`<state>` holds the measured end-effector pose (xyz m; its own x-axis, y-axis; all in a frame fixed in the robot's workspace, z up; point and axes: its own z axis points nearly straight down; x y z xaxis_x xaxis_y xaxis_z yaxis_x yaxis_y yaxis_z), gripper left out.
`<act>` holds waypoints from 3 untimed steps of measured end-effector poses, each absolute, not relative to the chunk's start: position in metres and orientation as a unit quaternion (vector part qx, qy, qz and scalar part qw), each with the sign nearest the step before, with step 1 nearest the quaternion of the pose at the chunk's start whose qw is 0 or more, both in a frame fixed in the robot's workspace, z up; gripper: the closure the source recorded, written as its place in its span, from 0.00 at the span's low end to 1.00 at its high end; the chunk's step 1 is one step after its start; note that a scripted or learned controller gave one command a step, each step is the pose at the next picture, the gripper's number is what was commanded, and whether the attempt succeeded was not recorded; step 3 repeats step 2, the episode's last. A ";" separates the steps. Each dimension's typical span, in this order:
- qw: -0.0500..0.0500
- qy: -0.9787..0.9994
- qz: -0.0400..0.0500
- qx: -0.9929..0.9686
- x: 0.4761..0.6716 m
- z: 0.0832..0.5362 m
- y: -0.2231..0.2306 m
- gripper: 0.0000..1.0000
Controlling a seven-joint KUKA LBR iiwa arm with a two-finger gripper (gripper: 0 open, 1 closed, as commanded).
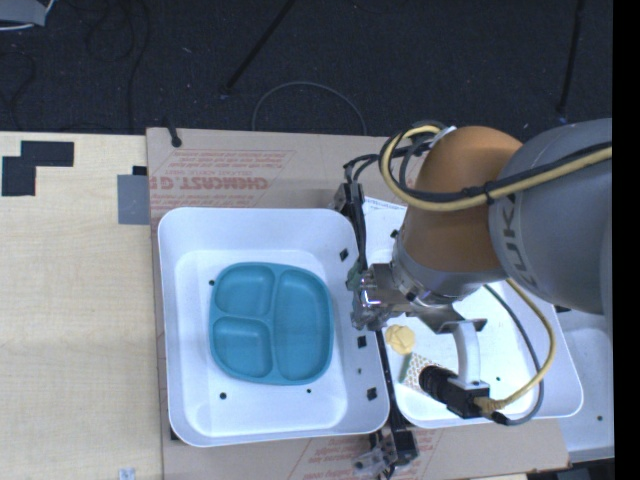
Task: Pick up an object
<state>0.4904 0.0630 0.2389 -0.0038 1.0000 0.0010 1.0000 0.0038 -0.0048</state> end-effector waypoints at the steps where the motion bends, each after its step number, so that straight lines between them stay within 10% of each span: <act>1: 0.002 -0.708 0.003 -0.706 0.489 0.224 0.108 1.00; 2: 0.002 -0.708 0.002 -0.707 0.489 0.225 0.107 0.00; 3: 0.002 -0.708 0.002 -0.707 0.489 0.225 0.107 0.00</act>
